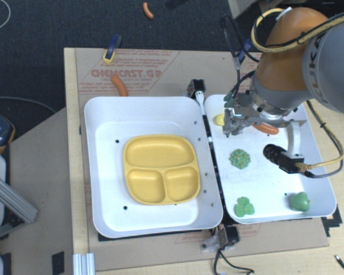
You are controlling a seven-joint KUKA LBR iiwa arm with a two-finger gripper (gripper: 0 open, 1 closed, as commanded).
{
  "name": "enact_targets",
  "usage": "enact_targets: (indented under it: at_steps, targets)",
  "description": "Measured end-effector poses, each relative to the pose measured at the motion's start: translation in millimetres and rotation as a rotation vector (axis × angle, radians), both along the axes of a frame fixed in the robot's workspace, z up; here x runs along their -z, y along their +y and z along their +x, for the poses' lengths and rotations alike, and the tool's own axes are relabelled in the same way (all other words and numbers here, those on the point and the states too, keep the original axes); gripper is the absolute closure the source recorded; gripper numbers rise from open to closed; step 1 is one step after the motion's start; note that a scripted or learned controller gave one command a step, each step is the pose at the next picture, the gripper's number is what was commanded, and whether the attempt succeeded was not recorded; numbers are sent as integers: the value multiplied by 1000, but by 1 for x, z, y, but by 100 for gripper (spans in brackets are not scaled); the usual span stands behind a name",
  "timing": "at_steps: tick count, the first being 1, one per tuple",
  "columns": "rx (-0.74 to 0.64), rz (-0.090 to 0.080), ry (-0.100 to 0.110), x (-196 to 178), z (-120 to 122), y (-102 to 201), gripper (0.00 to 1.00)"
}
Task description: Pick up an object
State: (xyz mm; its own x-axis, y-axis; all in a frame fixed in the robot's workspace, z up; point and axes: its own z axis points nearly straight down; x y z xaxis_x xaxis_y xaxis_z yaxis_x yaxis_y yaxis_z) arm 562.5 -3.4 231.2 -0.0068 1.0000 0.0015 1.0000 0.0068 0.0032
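Camera view: pincer [234,125], aperture indeterminate, hangs near right bin's [315,153] far-left corner; descend squarely over yellow piece [219,120].

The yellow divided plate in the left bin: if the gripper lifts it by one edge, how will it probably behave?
The yellow divided plate looks like moulded plastic, so it is probably stiff and light. It is wide and shallow, so a grip on one rim would likely let it tilt. Its smooth, slightly glossy surface may slip between the fingers.
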Motion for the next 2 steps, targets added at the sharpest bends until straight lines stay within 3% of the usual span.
enact_targets:
  at_steps: [2]
  targets:
    - [6,-1,4,15,-4,4,100]
